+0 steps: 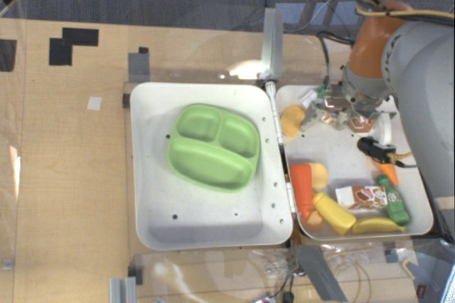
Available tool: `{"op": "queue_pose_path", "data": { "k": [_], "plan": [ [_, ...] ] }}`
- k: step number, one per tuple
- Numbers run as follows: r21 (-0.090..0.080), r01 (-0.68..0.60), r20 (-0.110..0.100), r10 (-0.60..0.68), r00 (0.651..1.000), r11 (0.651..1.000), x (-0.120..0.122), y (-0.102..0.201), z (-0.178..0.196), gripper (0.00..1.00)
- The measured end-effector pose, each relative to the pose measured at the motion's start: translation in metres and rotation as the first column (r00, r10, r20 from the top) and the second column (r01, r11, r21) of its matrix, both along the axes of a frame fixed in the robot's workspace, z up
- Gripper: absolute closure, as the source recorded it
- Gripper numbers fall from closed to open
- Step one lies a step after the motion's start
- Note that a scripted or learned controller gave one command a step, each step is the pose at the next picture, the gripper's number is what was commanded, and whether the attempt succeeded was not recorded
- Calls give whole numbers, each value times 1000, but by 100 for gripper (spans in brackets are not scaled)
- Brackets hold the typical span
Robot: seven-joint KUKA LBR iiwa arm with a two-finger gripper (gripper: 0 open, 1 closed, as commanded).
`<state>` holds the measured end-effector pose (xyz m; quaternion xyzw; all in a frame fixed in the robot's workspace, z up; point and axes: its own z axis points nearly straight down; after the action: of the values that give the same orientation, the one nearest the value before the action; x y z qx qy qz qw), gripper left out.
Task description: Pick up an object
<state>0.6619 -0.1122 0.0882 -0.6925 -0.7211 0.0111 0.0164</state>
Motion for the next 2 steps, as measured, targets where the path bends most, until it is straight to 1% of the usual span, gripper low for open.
{"op": "queue_pose_path", "data": {
  "k": [1,2],
  "plan": [
    [-9,17,46,-16,999,1000,8,-58,66,0],
    [4,-133,54,132,990,991,-35,-80,52,0]
  ]
}}
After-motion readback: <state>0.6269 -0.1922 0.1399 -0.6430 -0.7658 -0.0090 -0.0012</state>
